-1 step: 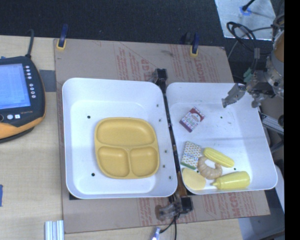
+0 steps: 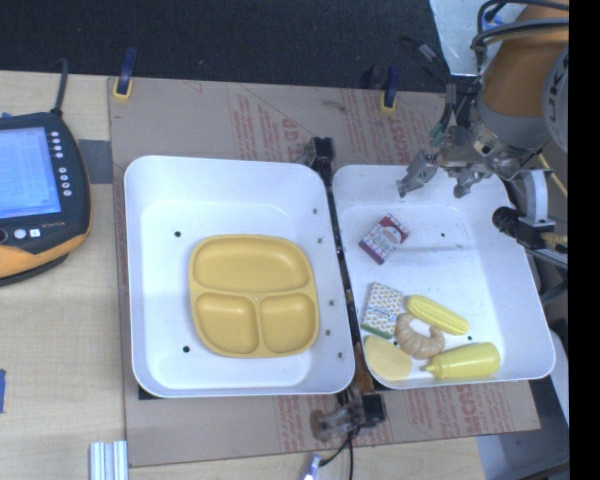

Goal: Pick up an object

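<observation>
My gripper (image 2: 440,181) hangs over the far edge of the right bin (image 2: 510,268), its two fingers spread open with nothing between them. Below it in that bin lies a small red and white packet (image 2: 383,238). Near the bin's front sit a patterned green and white box (image 2: 382,308), a yellow corn cob (image 2: 437,314), a tan pretzel-like piece (image 2: 418,338), a pale yellow disc (image 2: 388,359) and a yellow bottle (image 2: 463,361). The left bin (image 2: 160,268) holds a yellow divided plate (image 2: 253,294).
A handheld control pendant (image 2: 25,193) with a lit screen lies on the bench at the far left. Clamps (image 2: 123,76) hold the cardboard sheet under the bins at the back. The arm's orange band (image 2: 525,68) rises at the upper right.
</observation>
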### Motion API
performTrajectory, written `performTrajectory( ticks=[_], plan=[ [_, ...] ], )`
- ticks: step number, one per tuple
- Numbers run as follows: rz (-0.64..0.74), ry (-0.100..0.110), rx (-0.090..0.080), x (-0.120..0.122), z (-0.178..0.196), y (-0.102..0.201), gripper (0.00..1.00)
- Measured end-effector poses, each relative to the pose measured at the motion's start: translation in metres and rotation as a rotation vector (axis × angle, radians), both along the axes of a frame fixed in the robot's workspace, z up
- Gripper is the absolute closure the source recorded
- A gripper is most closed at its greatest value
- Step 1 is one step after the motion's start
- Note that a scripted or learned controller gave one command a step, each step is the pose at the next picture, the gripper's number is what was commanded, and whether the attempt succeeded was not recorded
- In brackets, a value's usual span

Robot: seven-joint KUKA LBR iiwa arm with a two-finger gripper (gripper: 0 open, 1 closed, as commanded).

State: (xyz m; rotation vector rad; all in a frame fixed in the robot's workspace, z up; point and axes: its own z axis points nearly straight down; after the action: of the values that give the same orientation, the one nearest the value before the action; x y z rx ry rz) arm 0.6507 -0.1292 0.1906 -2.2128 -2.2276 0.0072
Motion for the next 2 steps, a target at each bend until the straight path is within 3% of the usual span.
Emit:
performTrajectory(
  ticks=[1,2],
  plan=[
    [0.001,0.002,0.000,0.005,-0.094,0.035,0.00],
    [-0.001,0.001,0.000,-0.023,-0.099,0.034,0.00]
  ],
)
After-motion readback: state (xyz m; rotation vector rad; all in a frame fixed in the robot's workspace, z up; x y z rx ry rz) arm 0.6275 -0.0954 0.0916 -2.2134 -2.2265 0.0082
